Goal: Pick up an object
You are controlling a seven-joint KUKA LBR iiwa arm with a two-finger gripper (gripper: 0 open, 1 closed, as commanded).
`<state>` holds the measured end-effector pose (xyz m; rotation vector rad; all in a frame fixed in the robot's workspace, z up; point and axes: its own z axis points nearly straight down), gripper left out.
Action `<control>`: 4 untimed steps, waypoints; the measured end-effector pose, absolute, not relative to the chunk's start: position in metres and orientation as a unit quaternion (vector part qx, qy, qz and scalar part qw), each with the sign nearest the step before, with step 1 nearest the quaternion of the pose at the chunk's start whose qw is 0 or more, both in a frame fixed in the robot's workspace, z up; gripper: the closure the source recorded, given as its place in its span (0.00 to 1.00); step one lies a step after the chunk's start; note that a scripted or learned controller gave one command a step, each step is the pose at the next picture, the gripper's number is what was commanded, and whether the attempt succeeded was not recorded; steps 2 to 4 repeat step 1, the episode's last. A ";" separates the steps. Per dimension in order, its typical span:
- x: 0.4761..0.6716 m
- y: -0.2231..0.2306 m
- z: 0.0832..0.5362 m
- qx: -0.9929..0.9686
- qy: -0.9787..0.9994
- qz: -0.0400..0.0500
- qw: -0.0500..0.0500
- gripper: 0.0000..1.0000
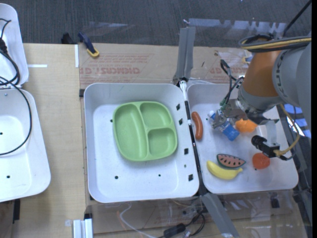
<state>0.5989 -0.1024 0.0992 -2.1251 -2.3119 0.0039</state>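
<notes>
Smooth matt green plastic plate (145, 130); glossy white plastic bins (94, 148); left of the hand (221, 117), pale wood-look counter (54, 73).

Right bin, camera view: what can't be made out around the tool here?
- Tool: finger state hidden by the arm's wrist above it.
- Blue object: too small and partly covered by the tool to identify.
- Orange object: upper part hidden under the arm.
- Right bin: far-right wall covered by the arm and cables.
</notes>
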 end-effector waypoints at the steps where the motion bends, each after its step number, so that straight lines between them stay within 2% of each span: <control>1: 0.620 -0.048 0.191 -0.679 -0.734 0.001 0.000 1.00; 4: 0.620 -0.048 0.191 -0.679 -0.734 0.001 0.000 1.00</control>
